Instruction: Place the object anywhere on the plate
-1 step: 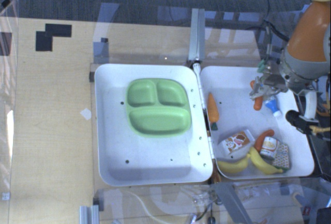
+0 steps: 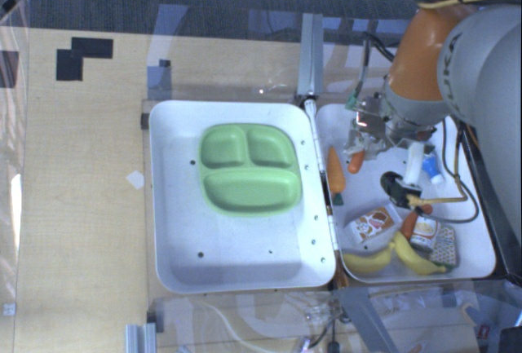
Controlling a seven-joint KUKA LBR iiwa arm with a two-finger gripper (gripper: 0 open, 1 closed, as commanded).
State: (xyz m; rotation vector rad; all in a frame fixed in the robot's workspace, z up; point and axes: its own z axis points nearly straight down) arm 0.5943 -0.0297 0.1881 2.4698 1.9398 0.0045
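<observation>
2 shallow white bins sit side by side on the light wooden table (image 2: 81,205). The left white bin (image 2: 175,262) holds a green plastic plate (image 2: 249,168) with 3 sections: 2 small ones at the far side and 1 long one at the near side. The plate has nothing on it.

The right white bin (image 2: 481,249) holds many small things. A long orange toy carrot (image 2: 335,170) lies close to the bin's left wall. Its long side runs from the far end to the near end of the bin, and its dark green tip points toward the near end. 2 yellow toy bananas (image 2: 391,259) lie along the near wall. Just above them is a small white packet with a red picture (image 2: 373,225). A black curved thing (image 2: 398,187) lies in the middle, and a white bottle with a blue part (image 2: 424,164) is beside it.

The gripper (image 2: 359,149) is low in the far part of the right bin, under the grey arm with the orange band (image 2: 420,58). A small orange piece (image 2: 356,161) sits right at the gripper, just right of the carrot. I cannot tell if the gripper is open or closed.
</observation>
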